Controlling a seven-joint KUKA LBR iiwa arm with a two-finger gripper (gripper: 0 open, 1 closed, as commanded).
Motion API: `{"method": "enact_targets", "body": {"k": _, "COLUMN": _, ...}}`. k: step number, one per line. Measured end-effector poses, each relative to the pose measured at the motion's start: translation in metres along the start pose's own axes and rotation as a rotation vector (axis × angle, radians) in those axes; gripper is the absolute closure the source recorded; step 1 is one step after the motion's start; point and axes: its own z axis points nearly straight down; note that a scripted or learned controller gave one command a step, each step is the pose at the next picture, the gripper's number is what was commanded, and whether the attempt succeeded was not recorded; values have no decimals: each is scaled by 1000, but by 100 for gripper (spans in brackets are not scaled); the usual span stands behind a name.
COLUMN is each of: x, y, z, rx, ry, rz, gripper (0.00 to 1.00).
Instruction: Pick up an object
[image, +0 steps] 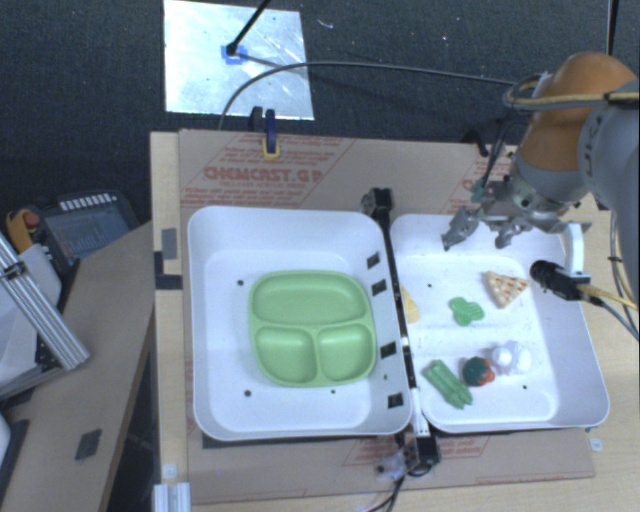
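Observation:
My gripper (482, 234) hangs over the far edge of the right bin (575, 395), its two grey fingers spread apart with nothing between them. Below it in the bin lie a pizza-slice toy (506, 288), a small green piece (465, 310), a long green vegetable (446, 384), a red and green round toy (478, 371) and a white lumpy toy (509, 357). A yellowish piece (409, 305) rests against the bin's left wall. The pizza slice is the nearest item, a little toward the front and right of the fingertips.
The left bin (215, 300) holds a green divided plate (308, 327). A black clip strip (388, 300) runs between the two bins. A black cable fitting (556, 279) hangs at the right bin's right side. A pendant and metal rail sit at far left.

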Motion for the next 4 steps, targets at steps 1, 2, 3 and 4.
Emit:
{"method": "enact_targets", "body": {"k": 1, "x": 0, "y": 3, "z": -9, "rx": -13, "ry": -1, "rz": -2, "gripper": 0}}
{"method": "enact_targets", "body": {"k": 2, "x": 9, "y": -1, "z": 47, "rx": -10, "ry": -1, "rz": -4, "gripper": 0}}
{"method": "enact_targets", "body": {"k": 3, "x": 9, "y": -1, "z": 95, "rx": -10, "ry": -2, "rz": -4, "gripper": 0}}
{"method": "enact_targets", "body": {"k": 4, "x": 9, "y": 1, "z": 81, "rx": -17, "ry": -2, "rz": -5, "gripper": 100}}
